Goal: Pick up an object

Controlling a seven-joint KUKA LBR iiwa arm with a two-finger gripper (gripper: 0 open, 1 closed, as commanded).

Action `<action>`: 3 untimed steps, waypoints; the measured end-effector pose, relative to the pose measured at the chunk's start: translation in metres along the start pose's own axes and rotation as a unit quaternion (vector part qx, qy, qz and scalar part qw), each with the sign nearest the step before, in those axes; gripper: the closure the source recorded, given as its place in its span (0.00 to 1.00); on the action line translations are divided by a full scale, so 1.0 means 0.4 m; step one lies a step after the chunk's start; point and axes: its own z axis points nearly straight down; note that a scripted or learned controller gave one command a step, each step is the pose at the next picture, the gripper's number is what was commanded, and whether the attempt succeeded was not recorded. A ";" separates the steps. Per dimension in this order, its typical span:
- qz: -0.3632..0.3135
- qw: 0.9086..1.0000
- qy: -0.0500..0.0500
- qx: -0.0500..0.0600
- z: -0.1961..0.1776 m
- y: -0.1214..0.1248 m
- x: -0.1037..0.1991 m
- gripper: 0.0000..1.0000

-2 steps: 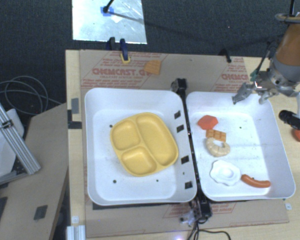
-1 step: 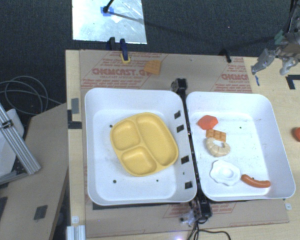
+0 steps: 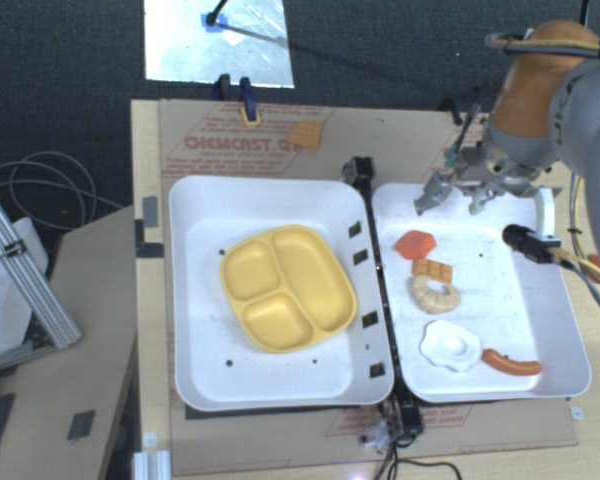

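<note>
My gripper (image 3: 452, 202) hangs over the far edge of the right bin (image 3: 555, 313), open, with nothing between its fingers. Toy foods lie in that bin in front of it. A red piece (image 3: 415, 244) is closest, just below the left fingertip. A small orange waffle (image 3: 432, 269) comes after it, then a pale ring-shaped pastry (image 3: 435, 295). A fried egg (image 3: 450, 347) and a sausage (image 3: 511, 364) lie near the front edge.
The left bin (image 3: 195, 268) holds a yellow divided plate (image 3: 287, 286). A black divider (image 3: 372, 268) runs between the two bins. A small tan cracker-like piece (image 3: 305, 134) rests on the cardboard behind the bins.
</note>
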 end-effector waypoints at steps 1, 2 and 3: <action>0.004 1.000 -0.001 0.000 0.179 -0.095 -0.014 0.00; 0.003 1.000 -0.002 -0.009 0.134 -0.081 -0.013 1.00; -0.001 1.000 -0.001 -0.006 -0.096 -0.179 0.177 1.00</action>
